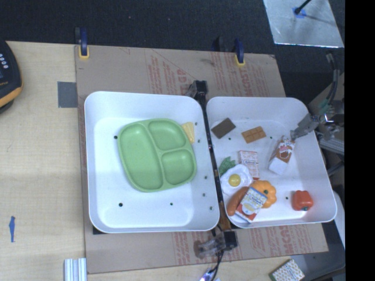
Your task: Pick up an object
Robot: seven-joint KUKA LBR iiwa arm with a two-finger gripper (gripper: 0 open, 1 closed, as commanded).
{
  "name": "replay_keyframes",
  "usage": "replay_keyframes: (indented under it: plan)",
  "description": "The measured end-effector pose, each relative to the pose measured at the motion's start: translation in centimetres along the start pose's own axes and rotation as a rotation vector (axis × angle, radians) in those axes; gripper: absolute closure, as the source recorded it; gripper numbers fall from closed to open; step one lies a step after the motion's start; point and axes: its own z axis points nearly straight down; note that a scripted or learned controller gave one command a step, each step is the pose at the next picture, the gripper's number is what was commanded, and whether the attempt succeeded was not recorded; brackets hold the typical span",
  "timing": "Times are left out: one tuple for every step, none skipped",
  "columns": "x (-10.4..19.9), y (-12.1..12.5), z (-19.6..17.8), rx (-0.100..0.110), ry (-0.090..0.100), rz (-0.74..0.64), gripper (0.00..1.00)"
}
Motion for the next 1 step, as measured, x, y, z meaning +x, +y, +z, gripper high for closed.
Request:
replay_keyframes:
  plan:
    - [0.01,5.71,7.91,-0.006,-0.003,-0.004,0.00]
